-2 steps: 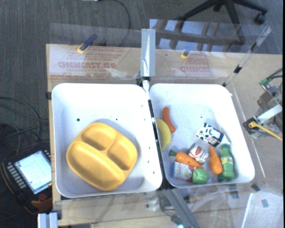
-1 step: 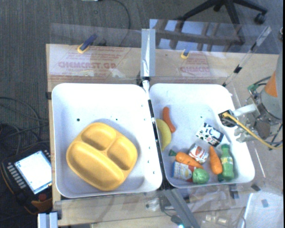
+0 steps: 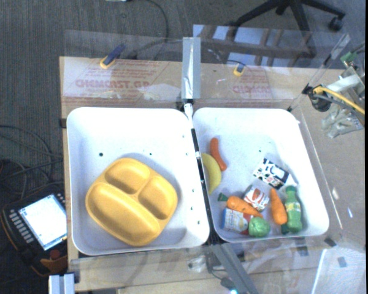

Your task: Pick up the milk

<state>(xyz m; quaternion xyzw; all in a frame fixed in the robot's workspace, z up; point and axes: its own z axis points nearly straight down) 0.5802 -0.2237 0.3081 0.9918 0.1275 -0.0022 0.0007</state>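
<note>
Black-white milk (image 3: 271, 174) in rt bin (image 3: 306, 158)

One fixed camera looks down at a slant on both bins (image 3: 135, 118); bench (image 3: 141, 81) mid-distance.

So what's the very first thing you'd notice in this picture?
The big yellow plastic tray with three compartments, lying in the left white bin. Next, the heap of toy food in the right white bin: a black-and-white cow-patterned milk carton, orange plastic carrots and a yellow banana by the divider.
</note>
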